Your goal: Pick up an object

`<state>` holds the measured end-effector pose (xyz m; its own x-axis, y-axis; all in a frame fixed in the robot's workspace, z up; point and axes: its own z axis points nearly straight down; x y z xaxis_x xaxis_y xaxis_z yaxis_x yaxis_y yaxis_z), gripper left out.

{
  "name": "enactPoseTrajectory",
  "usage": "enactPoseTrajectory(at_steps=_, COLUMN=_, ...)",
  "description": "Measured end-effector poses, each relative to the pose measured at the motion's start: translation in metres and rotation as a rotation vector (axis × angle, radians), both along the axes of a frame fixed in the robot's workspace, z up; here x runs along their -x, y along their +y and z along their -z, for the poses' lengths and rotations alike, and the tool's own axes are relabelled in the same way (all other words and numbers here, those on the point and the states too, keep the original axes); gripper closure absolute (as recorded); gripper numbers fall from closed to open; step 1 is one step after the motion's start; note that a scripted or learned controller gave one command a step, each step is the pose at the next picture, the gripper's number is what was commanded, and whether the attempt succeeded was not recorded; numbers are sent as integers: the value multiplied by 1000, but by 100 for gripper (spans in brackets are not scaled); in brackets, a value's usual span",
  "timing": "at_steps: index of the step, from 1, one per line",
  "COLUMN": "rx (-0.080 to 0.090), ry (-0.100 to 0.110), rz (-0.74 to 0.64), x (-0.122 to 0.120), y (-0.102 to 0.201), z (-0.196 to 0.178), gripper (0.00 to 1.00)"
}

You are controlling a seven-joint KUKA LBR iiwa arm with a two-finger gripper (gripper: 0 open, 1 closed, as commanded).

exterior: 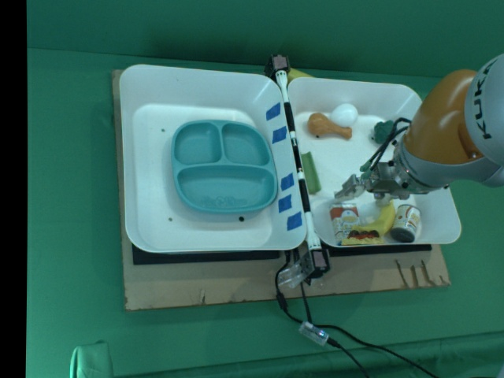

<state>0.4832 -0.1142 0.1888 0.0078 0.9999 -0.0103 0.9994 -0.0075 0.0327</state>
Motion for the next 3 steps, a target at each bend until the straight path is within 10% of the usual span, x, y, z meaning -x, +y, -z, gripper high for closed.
enactPoseTrajectory(at_steps=1, rx=5, ry=-12, rz=9, x=-2, y=-4, z=-14, gripper=100)
enactPoseTrajectory(at_steps=2, rx=10, ry=-22, rz=17, x=-4, y=-6, z=-27, gripper=100)
enactPoseTrajectory(at_steps=3, rx=9, ry=-22, rz=17, x=-4, y=-6, z=-27, gripper=0)
